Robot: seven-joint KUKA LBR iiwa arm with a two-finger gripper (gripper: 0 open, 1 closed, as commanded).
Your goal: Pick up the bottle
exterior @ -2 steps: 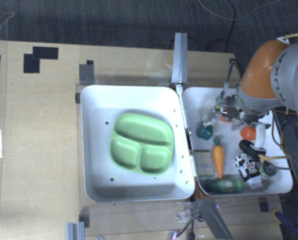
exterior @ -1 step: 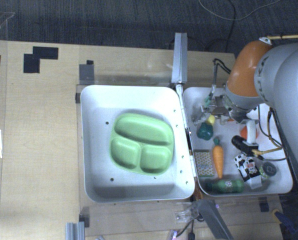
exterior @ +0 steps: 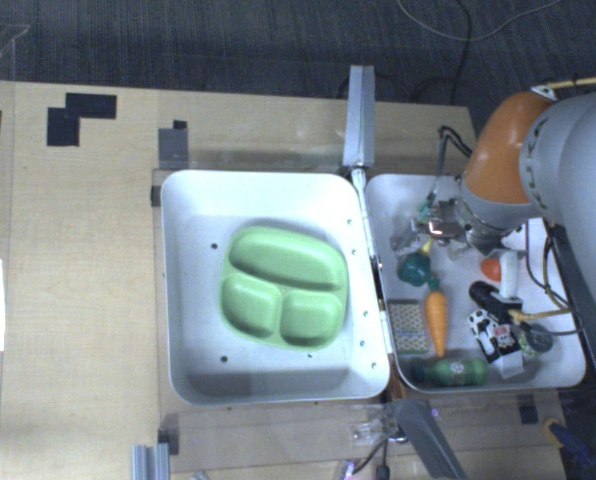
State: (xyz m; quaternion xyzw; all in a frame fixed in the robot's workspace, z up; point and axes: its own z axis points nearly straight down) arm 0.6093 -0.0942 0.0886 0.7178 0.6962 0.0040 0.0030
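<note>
A dark green bottle (exterior: 448, 371) lies on its side along the front wall of the right bin (exterior: 378, 200). My gripper (exterior: 425, 232) is low over the back of that bin, well behind the bottle and apart from it. A small teal object (exterior: 415, 269) sits just in front of the gripper. The arm's grey body and orange band cover the bin's far right corner.
An orange carrot (exterior: 435, 318) and a checkered pad (exterior: 406, 328) lie between the gripper and the bottle. A black-and-white item (exterior: 490, 335) and a red-and-white piece (exterior: 493, 266) sit to the right. The left bin (exterior: 178, 268) holds a green compartment tray (exterior: 283, 284).
</note>
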